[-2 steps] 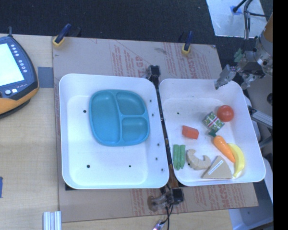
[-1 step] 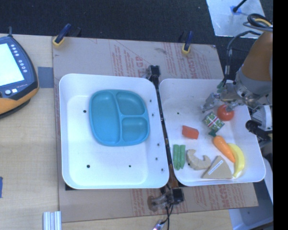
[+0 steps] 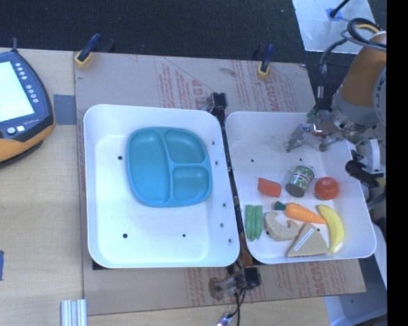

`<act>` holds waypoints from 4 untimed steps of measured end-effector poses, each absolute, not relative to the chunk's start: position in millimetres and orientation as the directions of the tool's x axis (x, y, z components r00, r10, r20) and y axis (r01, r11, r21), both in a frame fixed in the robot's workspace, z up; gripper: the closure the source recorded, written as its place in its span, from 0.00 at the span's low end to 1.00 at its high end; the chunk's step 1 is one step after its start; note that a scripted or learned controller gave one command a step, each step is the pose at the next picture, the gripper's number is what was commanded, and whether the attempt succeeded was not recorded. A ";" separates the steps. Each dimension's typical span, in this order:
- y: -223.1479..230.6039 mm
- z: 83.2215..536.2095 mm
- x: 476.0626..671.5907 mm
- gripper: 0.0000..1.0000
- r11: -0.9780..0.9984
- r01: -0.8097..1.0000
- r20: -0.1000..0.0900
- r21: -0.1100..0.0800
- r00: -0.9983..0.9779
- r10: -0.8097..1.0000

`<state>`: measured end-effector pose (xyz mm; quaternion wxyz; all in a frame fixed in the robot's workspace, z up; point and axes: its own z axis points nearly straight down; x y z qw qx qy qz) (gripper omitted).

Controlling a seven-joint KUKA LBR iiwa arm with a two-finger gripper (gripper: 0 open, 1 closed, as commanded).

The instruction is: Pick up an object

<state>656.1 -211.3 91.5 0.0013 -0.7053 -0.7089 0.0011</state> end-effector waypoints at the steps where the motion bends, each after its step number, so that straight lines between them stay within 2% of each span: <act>1: -179.3 91.7 643.8 0.00 0.006 1.000 0.000 -0.005 -0.006 1.000; 2: -136.0 91.6 617.4 0.00 0.007 1.000 -0.001 -0.005 -0.007 1.000; 3: -117.3 91.3 531.6 0.00 0.005 1.000 0.000 -0.005 -0.005 1.000; 4: -118.7 101.8 532.1 1.00 0.009 1.000 -0.002 -0.006 -0.009 1.000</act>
